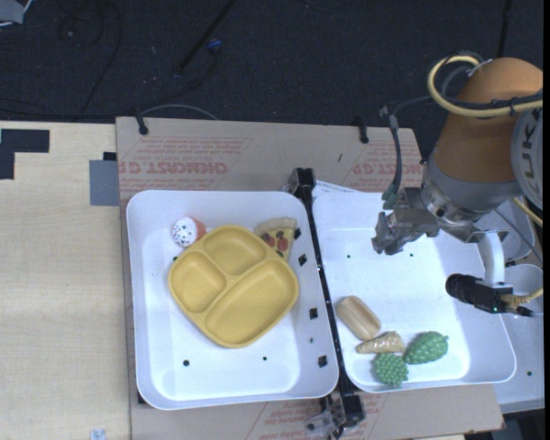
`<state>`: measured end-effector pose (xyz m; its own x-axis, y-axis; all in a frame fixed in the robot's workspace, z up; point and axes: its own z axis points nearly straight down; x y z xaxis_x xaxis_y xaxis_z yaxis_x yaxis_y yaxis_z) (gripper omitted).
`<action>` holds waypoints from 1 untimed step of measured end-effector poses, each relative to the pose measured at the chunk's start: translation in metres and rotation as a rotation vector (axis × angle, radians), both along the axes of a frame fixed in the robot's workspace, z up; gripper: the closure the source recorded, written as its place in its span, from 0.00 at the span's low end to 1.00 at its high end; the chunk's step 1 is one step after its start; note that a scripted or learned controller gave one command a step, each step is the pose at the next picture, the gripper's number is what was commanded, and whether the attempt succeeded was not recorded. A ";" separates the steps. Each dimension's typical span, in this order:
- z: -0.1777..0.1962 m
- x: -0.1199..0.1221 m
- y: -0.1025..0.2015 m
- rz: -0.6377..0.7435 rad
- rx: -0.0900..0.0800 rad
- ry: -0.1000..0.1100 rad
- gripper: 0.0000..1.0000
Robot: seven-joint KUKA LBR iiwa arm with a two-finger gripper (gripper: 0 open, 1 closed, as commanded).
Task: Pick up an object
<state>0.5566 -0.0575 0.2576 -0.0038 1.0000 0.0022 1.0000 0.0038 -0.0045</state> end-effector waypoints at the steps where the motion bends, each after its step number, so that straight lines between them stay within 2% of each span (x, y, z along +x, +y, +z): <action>1: 0.003 0.000 0.051 0.002 0.000 -0.001 1.00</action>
